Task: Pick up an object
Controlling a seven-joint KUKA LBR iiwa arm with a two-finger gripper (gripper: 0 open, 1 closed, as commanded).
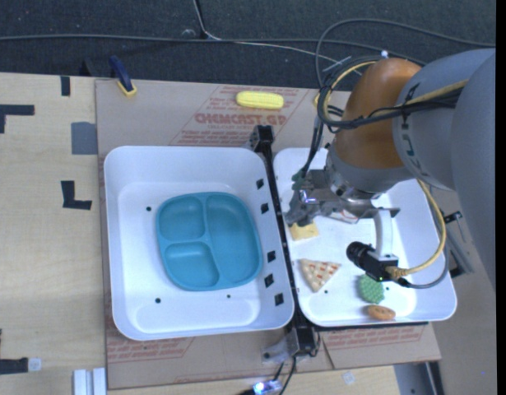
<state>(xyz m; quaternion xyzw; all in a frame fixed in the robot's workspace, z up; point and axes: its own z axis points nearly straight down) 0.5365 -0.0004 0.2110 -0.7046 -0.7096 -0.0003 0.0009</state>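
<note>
Yellow wedge (304,231) half-hidden beneath the pincer (303,206)

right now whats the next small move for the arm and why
Probably a short, straight descent onto the pale yellow piece. The gripper hangs at the left side of the right bin, just above that piece, with nothing visibly held. The pizza slice, green item and orange item lie farther off, so the yellow piece looks like the nearest target.
</note>
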